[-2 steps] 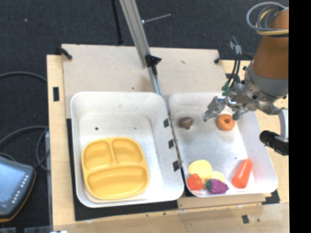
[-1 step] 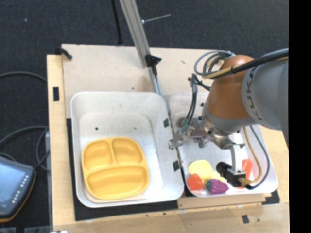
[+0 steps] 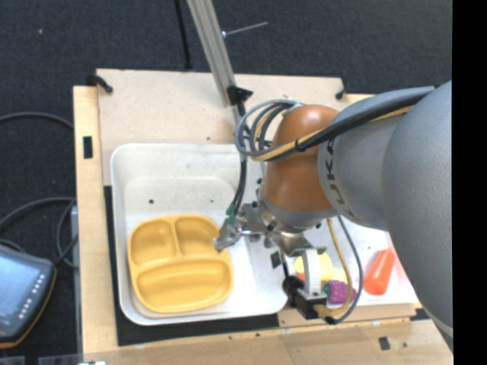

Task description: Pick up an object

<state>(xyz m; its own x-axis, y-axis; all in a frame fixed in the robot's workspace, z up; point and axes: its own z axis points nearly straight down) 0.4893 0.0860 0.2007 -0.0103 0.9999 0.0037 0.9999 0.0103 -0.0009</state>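
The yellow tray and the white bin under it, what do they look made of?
The yellow tray looks like molded plastic: one even color, rounded dividers, soft sheen. The white bin also seems to be plastic, matte, with rounded corners and a few dark specks, though painted metal can't be ruled out.

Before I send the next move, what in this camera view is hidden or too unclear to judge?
- The hand: small and blurred at the yellow divided tray's right edge; finger state unreadable.
- Right bin: largely covered by the arm's wrist and body.
- Orange object: partly under the arm, shape unclear.
- Yellow and purple items: masked by cables and a black fitting.
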